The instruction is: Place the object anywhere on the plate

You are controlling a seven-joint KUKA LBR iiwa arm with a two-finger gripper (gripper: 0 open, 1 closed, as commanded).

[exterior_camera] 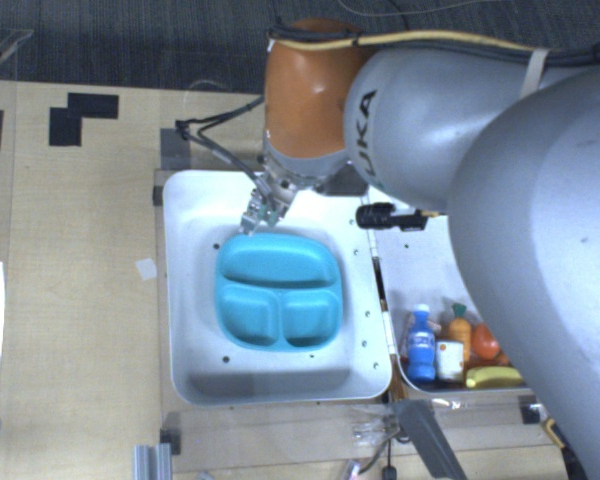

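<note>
The plate (278, 290), a blue three-compartment one, sits in the middle of the left bin (190, 268), a bit left of frame centre, and as far as we can see all three compartments are bare. The gripper (260, 213) hangs over the plate's upper left rim, just above the big top compartment, and honestly we can't tell whether the jaws are apart or together, or whether anything is pinched in there; it's just too small and blurry. So our guess is we're either at the drop-off step or it's a whiffed grab arriving with nothing. If there is an object in there, the next move is easy: nudge a little toward the plate's middle, come down, let go. If not, we'd have to go back to the right bin (420, 258) for another pick. That one, at lower right of the frame, holds a small pile in its near corner: a blue bottle (420, 343), a white-labelled container (449, 360), something orange and red (477, 340), and what looks like a banana (492, 376), all touching or crowding each other, partly hidden under the arm.
</note>
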